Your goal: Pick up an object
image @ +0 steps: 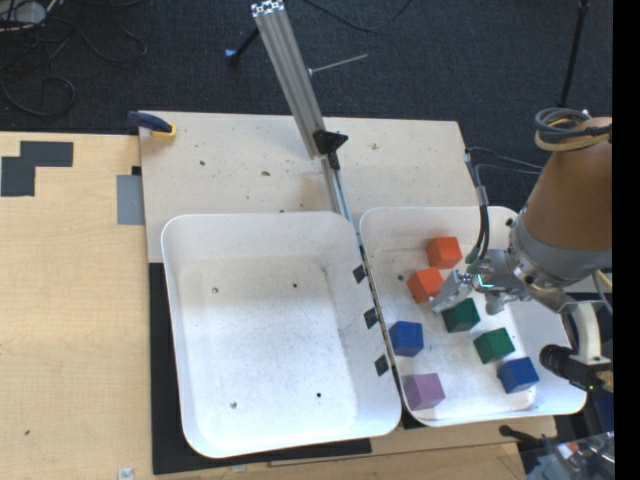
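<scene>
The right bin [395, 226] holds several small blocks: two orange [443, 252] [424, 284], two green [461, 317] [494, 345], two blue [406, 337] [517, 373] and one purple [424, 389]. My gripper [462, 290] hangs low over the middle of this bin, right of the lower orange block and just above the darker green block. Nothing shows between its fingers. The arm's bulk [565, 208] reaches in from the right and hides the bin's right side.
The left bin [190, 238] lies beside it, parted by a ridge with black clips [369, 317]. A slanted aluminium post [296, 83] rises behind the bins. A blue clamp [152, 123] sits at the board's back left corner.
</scene>
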`<state>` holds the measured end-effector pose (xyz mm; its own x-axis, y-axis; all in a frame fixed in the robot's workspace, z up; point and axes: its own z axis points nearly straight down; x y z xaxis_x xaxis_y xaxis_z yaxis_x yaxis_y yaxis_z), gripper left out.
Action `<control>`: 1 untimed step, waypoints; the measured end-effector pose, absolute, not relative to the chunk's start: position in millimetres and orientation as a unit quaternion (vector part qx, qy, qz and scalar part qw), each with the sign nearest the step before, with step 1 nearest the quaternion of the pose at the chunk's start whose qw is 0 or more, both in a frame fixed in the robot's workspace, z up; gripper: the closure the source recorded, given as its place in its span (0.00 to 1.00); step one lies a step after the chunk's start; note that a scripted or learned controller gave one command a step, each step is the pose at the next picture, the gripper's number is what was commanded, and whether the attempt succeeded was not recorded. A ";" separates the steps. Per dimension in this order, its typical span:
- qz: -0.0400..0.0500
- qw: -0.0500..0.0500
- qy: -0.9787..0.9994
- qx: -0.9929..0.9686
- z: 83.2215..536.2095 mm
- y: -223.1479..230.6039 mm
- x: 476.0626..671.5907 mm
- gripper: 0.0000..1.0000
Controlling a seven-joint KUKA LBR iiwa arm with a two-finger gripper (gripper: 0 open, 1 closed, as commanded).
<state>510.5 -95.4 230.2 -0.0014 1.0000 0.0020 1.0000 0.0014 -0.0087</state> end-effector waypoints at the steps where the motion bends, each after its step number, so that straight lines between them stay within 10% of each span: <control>1: 0.001 0.001 -0.705 -0.709 232.3 -97.1 511.1 0.00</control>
